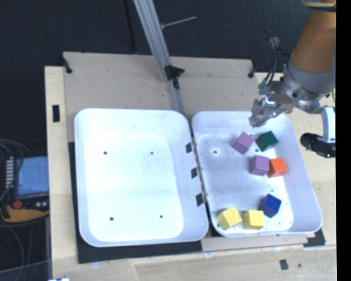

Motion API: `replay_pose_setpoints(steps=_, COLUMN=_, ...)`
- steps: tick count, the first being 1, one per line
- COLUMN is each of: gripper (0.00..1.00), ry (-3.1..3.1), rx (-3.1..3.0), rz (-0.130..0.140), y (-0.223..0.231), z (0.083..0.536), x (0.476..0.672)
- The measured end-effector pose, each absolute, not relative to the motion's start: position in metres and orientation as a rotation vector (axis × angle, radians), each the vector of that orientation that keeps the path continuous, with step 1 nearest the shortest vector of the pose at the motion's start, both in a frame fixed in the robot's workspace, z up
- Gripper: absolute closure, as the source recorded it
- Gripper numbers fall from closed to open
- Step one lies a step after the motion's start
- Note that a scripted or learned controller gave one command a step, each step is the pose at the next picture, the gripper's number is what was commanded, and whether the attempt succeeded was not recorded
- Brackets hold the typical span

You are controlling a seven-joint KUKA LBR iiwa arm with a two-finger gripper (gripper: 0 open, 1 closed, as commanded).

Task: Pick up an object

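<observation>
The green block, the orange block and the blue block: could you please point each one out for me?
green block [267, 140], camera view, middle of its top face
orange block [278, 167], camera view, middle of its top face
blue block [271, 205], camera view, middle of its top face

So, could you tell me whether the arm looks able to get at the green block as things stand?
Probably yes: the gripper hangs just up-left of the green block, whose top is uncovered, though a purple block sits close beside it.

The bench [55, 157] bears two white bins [131, 174] side by side.
</observation>
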State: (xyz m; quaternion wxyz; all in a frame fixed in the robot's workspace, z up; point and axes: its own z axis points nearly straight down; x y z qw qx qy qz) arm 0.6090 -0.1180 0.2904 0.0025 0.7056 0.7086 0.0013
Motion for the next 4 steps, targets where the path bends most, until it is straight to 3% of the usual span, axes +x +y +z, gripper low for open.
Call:
replay_pose_setpoints(steps=3, gripper=1.0, ry=2.23, rx=2.214, rz=0.001, y=0.029, z=0.287, x=0.566)
replay_pose_setpoints(steps=4, gripper=1.0, ry=2.231, rx=2.215, rz=-0.001, y=0.074, z=0.267, x=0.54)
